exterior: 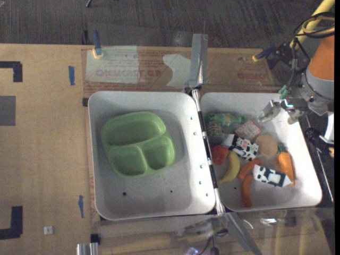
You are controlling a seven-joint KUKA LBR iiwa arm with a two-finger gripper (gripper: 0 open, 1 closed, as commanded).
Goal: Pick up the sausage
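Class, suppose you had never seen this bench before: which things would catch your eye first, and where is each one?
The bright green divided plate stands out first, lying alone in the left bin. Next comes the colourful heap of toy food crowded into the right bin, with a carrot, a banana and two cow-patterned cartons among it. The gripper hangs over that bin's upper right corner.

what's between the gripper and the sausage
In the camera view, a tan round item and a cow-patterned carton lie between the gripper and the sausage.
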